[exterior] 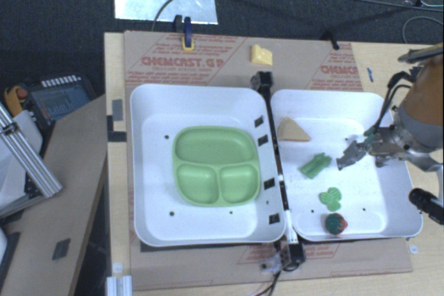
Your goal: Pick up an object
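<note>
Green block (315, 165) — just left of pincer (349, 157)

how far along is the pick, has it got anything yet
Nothing looks picked yet. The gripper hangs over the right bin with nothing visible between its fingers. The tan wedge, green block, small green piece and red-green ball all lie on the bin floor. In hand: the approach, nearest the green block. Left: closing on one object and lifting it.
</note>
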You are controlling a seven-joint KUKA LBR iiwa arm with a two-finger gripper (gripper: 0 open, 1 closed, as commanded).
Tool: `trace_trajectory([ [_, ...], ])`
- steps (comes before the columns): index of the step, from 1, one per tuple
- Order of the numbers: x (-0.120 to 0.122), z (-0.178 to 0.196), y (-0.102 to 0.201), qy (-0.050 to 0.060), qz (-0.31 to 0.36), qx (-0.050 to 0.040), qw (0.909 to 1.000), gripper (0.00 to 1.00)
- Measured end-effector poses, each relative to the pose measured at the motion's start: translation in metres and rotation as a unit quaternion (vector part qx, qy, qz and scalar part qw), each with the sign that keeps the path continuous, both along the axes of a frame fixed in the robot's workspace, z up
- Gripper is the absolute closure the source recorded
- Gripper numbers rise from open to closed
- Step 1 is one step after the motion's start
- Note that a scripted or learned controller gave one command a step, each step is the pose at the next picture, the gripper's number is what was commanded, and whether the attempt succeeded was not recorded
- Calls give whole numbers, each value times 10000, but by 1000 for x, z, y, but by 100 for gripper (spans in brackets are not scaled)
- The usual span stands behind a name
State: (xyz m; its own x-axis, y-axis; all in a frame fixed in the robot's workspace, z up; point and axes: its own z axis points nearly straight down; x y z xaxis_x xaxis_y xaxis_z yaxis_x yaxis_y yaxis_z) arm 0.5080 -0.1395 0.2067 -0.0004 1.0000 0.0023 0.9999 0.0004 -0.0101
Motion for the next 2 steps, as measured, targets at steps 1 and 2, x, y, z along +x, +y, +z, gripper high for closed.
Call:
trace_trajectory([
  [1,3,5,0,-55,15,-11,10000,0],
  [2,5,-54,9,-29,8,-1,10000,0],
])
